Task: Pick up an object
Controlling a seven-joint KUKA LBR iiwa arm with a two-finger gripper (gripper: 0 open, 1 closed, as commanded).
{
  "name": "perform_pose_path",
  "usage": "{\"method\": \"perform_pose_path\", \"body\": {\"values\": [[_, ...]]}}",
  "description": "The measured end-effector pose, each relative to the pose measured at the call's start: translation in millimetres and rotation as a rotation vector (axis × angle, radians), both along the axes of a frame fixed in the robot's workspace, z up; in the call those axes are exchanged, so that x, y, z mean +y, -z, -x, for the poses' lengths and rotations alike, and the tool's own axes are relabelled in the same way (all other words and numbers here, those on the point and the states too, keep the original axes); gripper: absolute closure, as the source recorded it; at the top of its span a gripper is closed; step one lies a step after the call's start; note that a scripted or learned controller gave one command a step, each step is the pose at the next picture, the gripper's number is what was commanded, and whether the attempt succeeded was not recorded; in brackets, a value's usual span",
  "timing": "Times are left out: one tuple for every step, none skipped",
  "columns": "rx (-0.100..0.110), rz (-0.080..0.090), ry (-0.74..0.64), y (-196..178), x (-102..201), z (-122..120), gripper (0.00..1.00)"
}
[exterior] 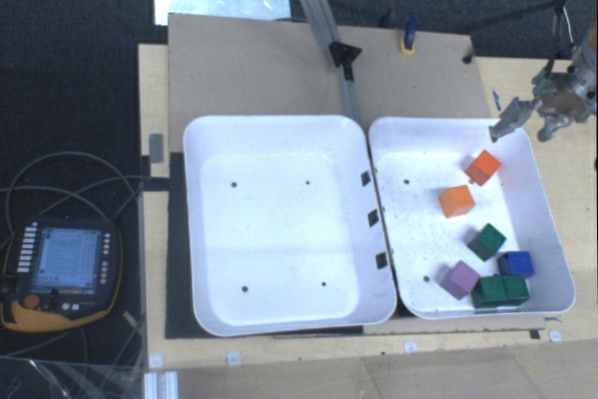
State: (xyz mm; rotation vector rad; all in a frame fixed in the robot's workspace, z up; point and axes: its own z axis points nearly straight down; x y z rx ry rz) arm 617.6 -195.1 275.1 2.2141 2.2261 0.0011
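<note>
gripper [525,124] at right edge of frame, hovering over upper right rim of right bin [551,229] | fingers spread, nothing between | nearest orange block [483,167] just below-left, inside bin | blocks clustered lower right

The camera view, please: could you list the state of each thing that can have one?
gripper: open, holding nothing, above the right bin's far rim
right bin: holds six blocks
upper orange block: tilted, loose
lower orange block: loose
dark green block: loose
blue block: touching green block
purple block: loose
teach pendant: screen lit
</note>
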Motion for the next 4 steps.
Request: {"method": "perform_pose_path", "body": {"values": [[0.000, 0.000, 0.000, 0, 0, 0, 0.00], [0.004, -0.001, 0.002, 42, 4, 2, 0.00], [0.004, -0.001, 0.002, 86, 10, 7, 0.00], [0.006, -0.001, 0.004, 147, 4, 6, 0.00]]}}
